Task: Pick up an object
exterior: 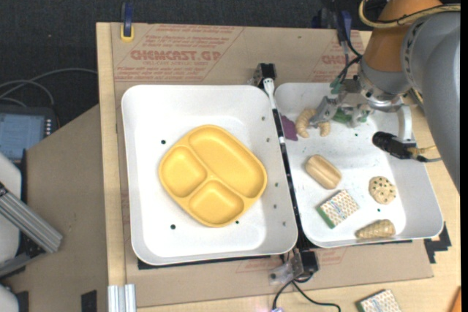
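Note:
My gripper [342,110] hangs low over the far left part of the right bin [424,208], with the grey arm coming in from the right. A pale beige lumpy piece [308,120] lies right at its left side, touching or nearly touching it. A purple scrap [289,130] sits against the bin's left wall. Further forward lie a tan bread roll [322,171], a round speckled cookie [382,189], a small patterned packet [339,207] and a beige cone-shaped pastry [376,230].
The left bin [146,120] holds a yellow divided tray [212,175] at its middle. A black clip [265,74] sits at the far end of the wall between the bins. Another patterned packet [380,301] lies off the bench at front right.

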You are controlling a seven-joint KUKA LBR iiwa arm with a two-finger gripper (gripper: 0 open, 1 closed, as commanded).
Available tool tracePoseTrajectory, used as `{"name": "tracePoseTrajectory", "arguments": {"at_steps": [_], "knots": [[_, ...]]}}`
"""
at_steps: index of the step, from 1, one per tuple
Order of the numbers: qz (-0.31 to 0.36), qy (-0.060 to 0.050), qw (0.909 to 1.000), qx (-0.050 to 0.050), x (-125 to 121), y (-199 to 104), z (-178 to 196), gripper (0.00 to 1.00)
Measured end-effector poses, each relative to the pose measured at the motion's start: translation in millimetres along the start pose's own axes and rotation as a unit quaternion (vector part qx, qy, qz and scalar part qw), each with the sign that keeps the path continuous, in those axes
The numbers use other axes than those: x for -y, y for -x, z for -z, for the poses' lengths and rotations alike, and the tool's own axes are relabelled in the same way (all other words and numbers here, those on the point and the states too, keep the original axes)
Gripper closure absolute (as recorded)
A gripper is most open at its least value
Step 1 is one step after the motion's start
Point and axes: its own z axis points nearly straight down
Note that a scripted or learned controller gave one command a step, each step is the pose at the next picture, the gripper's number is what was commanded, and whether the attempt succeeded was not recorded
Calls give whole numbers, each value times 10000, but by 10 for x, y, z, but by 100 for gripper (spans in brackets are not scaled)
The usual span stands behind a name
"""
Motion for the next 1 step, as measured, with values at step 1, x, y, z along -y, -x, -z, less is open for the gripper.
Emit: {"name": "tracePoseTrajectory", "arguments": {"at_steps": [1], "knots": [[-6,-4,10000,18,2,-260,1,0]]}}
